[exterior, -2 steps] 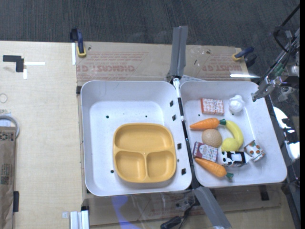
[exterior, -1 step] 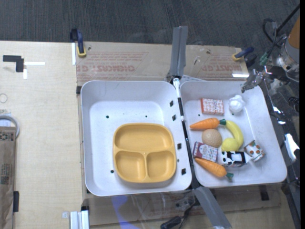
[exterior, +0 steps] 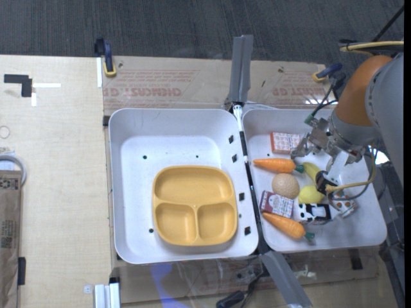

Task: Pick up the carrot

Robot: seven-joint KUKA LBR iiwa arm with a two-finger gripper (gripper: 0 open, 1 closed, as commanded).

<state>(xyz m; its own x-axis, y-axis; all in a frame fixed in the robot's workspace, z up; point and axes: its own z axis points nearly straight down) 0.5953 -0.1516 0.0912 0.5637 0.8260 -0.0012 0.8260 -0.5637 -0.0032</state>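
Over in the right bin, two carrots lie among other toy foods: one carrot near the bin's left wall, just above an egg, and a second carrot near the front edge. Hovering just right of the upper carrot, the pincer hangs apart from it; its opening cannot be told.

You've got even, diffuse overhead light, no hard shadows. The white bins read bright, near blown out on the rims, w/ soft grey shading inside the walls. Floor up top is dark, low detail. Plastic film at the bottom edge shows bluish glare. Focus is soft overall; small labels aren't legible. Slight grain.
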